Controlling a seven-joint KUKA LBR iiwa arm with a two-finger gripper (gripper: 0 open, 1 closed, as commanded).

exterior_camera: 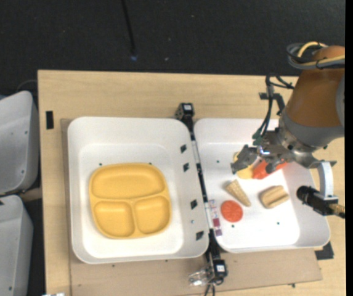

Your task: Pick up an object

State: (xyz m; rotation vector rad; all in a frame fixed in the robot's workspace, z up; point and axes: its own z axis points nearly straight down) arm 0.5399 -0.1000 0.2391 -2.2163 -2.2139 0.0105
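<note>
Objects for picking lay scattered in the right bin [287,236]: a yellow piece [244,173] and an orange-red piece [260,170] directly under the gripper [250,158], a cone-shaped wafer [239,193] just below them, a tan roll [273,196] to the right of the wafer, and a red disc [231,211] near the bin's inner wall. The left bin [77,184] carried a yellow divided tray [129,199], well apart from all of this.

The arm [312,103] reached in from the right, and its gripper hung low over the upper middle of the right bin. How far its jaws stood apart could not be told from above, since the dark gripper body blurred into the pieces beneath it. Nothing could be seen caught between them, so no hold could be claimed.

The relation that mattered most was the closeness of the yellow and orange-red pieces to the gripper: they sat touching or nearly touching each other right at its tip, peeking out on its lower side. They looked the likeliest targets. The orange-red piece seemed to run slantwise, upper right to lower left, though its full outline was hidden. A grasp there risked catching both pieces or nudging one aside. The wafer and roll lay near, a little toward the camera's bottom edge.
</note>
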